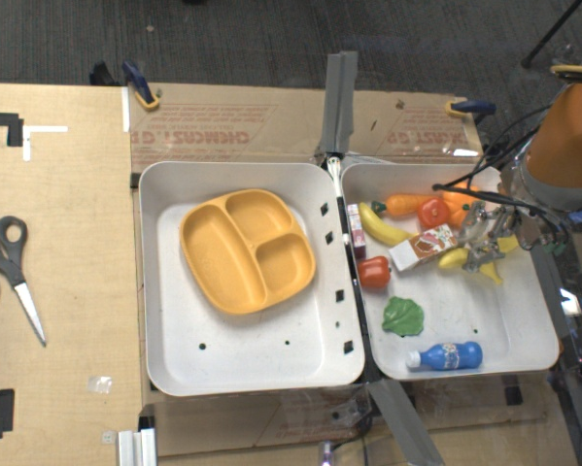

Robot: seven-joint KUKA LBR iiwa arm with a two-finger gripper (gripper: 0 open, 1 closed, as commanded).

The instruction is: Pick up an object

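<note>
The left bin (164, 357) offers wide bare floor along its near side and near right corner; the orange divided plate (249, 249) fills its middle and far part. The right bin (533, 352) is crowded at its far end: a banana (382, 225), a carrot (409, 204), a red tomato-like piece (433, 212) and a small carton (423, 248) lie packed together, touching or nearly so, with the hand (482, 244) low among yellow pieces at the far right. A red pepper (373, 273) sits against the left wall. The near half is looser: open floor lies between the green leaf (403, 316) and the blue bottle (448, 356), and to the right of both.
</note>
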